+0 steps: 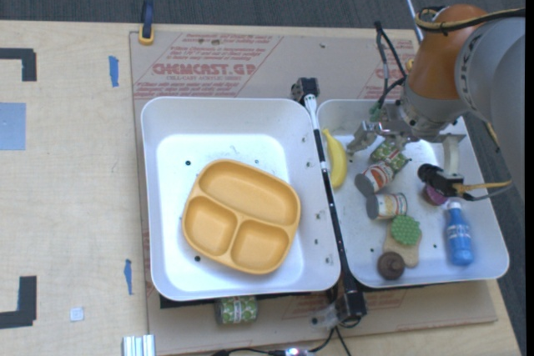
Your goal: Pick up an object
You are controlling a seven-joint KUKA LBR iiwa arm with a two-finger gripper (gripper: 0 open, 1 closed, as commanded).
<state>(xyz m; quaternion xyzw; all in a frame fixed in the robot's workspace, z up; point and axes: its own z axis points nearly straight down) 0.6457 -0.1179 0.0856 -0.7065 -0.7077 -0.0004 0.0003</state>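
Note:
My gripper [378, 137] hangs low over the back of the right bin [492, 258], below the arm's orange band. Right beneath it lies a small green and red packet [389, 154]. A yellow banana [336, 159] lies along the bin's left wall, just left of the gripper. In front of the gripper are a small can with a red label [378, 178] and a second can on its side [389, 205]. Further forward sit a green round piece [406, 228] and a brown lump [390, 264]. A blue bottle [457, 234] lies at the right.
The left bin [158, 129] holds a yellow divided plate [241, 216]. A dark purple object [434, 184] lies near the right bin's right side. Cables run from the arm across that bin. A green can [238, 310] lies on the bench in front of the left bin.

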